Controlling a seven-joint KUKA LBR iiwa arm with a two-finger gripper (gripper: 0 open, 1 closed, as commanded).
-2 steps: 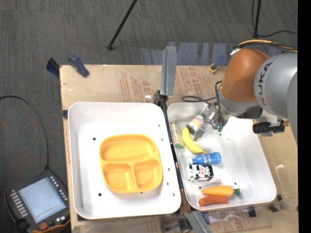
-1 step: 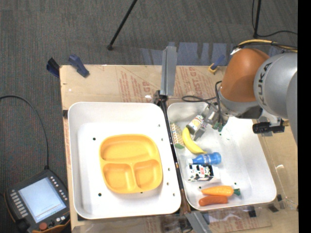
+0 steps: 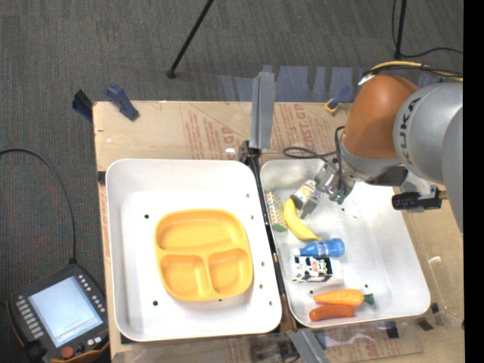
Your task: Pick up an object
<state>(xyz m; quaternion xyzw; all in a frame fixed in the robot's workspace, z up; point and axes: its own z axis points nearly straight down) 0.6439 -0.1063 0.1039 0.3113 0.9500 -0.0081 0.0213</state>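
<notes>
Camera view looks down on two white bins side by side: the left bin [image 3: 121, 195] holds one yellow divided tray [image 3: 203, 252], lying flat in the middle, and the right bin [image 3: 393, 278] holds the loose objects that the task can draw from. Counted, these are one banana [image 3: 296, 222], one blue bottle [image 3: 323, 248] lying on its side, one small black-and-white carton [image 3: 312, 268], one orange carrot [image 3: 340, 296] with a green top, and one red-orange sausage-like piece [image 3: 330, 313] just beside the carrot. They lie scattered toward the left and near side of that bin, so a reach from the right has open floor to cross. The gripper [image 3: 311, 195] sits low over the far left part of the right bin, just above the upper end of the banana, with the grey arm [image 3: 431, 127] bent in behind it; this suggests the banana is the thing aimed at. Whether the gripper is released or clenched, I cannot tell, and nothing is seen lifted in it.
</notes>
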